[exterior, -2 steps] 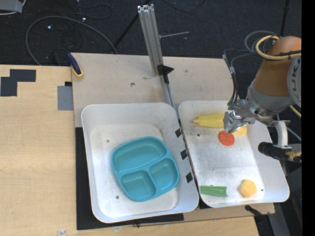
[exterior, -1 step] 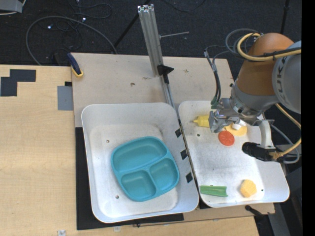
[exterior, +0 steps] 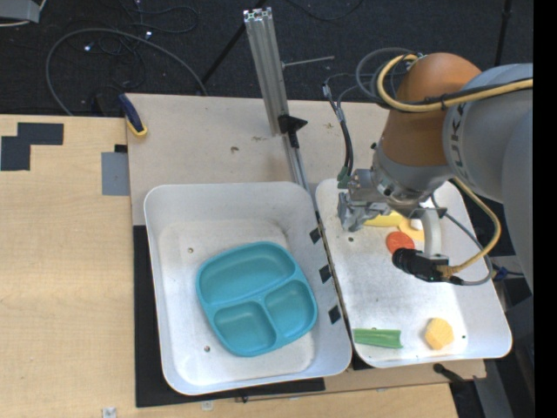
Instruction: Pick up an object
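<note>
- I'm seeing the end effector (exterior: 352, 216) hanging at the right bin's (exterior: 365, 320) far left edge; its grip state I cannot tell.
- Green piece (exterior: 377, 338) and yellow piece (exterior: 439, 333) are lying along the near edge, open floor between.

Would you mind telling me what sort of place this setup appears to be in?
Most likely a robotics lab: a robot arm reaches over two white bins, toy food pieces lie in one, and loose cables trail across the dark floor behind.
</note>
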